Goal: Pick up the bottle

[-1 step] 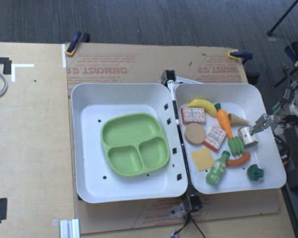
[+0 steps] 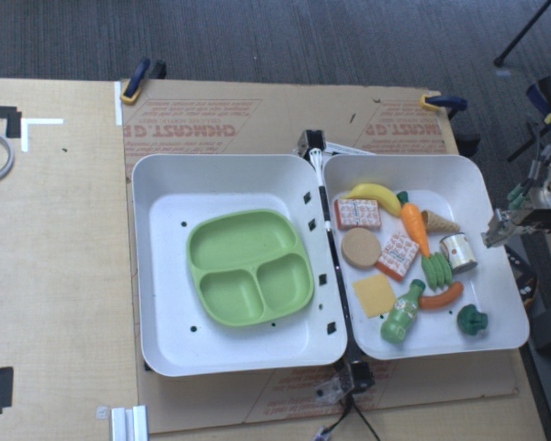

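Approach phase is the step judged to be in hand: the bottle is not yet grasped. The small green plastic bottle [image 2: 401, 314] lies tilted on its side in the right-hand shallow white bin [image 2: 501, 340], toward the 6 o'clock edge of that bin. Its cap end points toward 1 o'clock and its base toward 7 o'clock.

Adjacent items:
- A flat yellow cheese square [image 2: 375, 294] lies just beside the bottle at its 10 o'clock.
- An orange toy sausage [image 2: 440, 297] lies just beside the cap end at 2 o'clock.
- A dark green broccoli piece [image 2: 473, 321] lies near, at 3 o'clock.

The grey two-finger gripper [image 2: 498, 230] sits at the 3 o'clock rim of the right-hand bin, well apart from the bottle. Whether the fingers are apart or together cannot be told from this view; the detail is too small and blurred.

The left-hand white bin [image 2: 156, 274] holds a light green divided tray [image 2: 250, 266] and plays no part in this step.

Next move, as judged: travel toward 8 o'clock until above the bottle, align the fingers across its narrow body, then descend. The close cheese and sausage leave little clearance.
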`<action>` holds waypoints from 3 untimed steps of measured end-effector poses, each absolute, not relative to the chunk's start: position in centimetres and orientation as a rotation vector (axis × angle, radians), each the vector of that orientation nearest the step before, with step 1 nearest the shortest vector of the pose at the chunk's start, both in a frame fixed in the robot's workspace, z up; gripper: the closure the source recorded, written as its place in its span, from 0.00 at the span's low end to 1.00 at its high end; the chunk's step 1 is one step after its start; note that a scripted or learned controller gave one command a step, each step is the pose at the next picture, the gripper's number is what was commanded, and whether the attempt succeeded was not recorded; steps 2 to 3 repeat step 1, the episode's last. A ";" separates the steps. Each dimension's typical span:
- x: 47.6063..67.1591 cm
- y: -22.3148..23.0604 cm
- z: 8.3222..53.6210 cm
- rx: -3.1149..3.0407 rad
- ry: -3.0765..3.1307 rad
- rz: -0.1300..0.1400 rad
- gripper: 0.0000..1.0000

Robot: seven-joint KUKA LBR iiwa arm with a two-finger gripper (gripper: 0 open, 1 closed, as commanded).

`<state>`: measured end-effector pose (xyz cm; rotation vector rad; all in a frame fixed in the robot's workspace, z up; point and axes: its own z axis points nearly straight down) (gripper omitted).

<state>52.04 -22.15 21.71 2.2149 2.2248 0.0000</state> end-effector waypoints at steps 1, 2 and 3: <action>52.1 -22.2 22.7 2.210 2.226 0.000 1.00; 52.1 -22.2 22.7 2.210 2.226 0.000 1.00; 52.1 -22.2 22.7 2.210 2.226 0.000 1.00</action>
